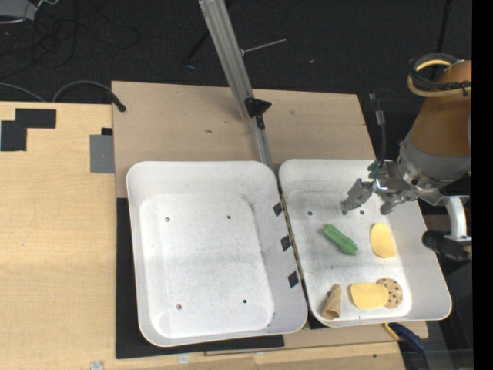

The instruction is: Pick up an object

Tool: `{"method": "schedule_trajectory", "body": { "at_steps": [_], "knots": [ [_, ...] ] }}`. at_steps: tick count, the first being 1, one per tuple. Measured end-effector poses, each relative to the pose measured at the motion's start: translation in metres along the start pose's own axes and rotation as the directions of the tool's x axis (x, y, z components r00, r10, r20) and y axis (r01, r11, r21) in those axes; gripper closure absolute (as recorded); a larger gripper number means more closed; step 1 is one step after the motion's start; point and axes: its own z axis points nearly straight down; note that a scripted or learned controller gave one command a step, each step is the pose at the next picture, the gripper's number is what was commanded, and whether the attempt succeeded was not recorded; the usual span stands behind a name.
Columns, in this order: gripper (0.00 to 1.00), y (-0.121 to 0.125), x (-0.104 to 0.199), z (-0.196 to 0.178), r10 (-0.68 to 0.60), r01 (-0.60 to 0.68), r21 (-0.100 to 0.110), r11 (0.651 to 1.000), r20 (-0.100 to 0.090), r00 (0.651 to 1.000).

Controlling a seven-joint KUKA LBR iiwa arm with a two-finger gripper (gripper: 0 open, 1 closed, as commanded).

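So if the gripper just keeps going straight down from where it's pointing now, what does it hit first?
Probably bare floor of the right bin. The gripper hangs open over its upper part, with the green object and the yellow piece nearer the camera. Depth is hard to judge from this slanted view.

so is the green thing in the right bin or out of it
In. The green object lies flat on the floor of the right bin, near its middle, below the gripper, apart from the yellow pieces.

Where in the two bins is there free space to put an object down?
The left bin has bare floor throughout. In the right bin, the strip beside the divider is free; the green object, yellow pieces, cookie and cone crowd its near right part, below the gripper.
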Motion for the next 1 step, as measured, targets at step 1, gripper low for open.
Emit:
{"method": "schedule_trajectory", "body": {
  "at_steps": [1],
  "knots": [
    [0.0,0.0008,-0.0009,-0.0025,0.002,-0.002,-0.005,1.0,0.001,1.0]
  ]
}}
